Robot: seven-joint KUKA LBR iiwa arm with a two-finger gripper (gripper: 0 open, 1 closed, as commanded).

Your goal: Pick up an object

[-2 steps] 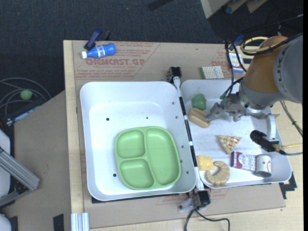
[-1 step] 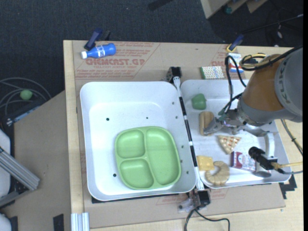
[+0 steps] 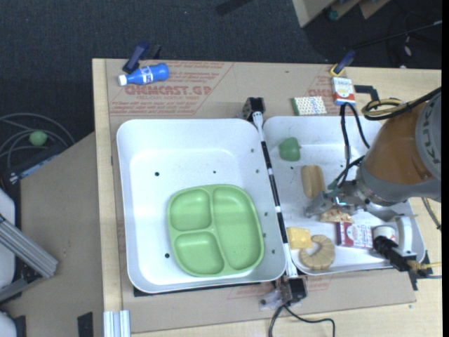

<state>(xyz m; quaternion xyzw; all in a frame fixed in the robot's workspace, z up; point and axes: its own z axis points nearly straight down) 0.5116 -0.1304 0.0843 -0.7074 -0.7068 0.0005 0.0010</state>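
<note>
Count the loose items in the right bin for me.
5 visible: a green object at the far end, a tan roll mid-bin, a yellow piece and a croissant at the near end, a red-and-white packet beside them. The arm may hide more.

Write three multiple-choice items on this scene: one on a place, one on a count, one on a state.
1. Where does the green divided tray lie?
A. left bin
B. right bin
C. bare bench

2. How many compartments has the tray?
A. two
B. three
C. five

3. How does the blue-and-white bottle rest?
A. upright
B. on its side
C. inside a bin

Answers:
1. A, it sits in the left bin, toward its front.
2. B, two compartments side by side and one more across.
3. B, it lies flat on the bench behind the bins.
</note>
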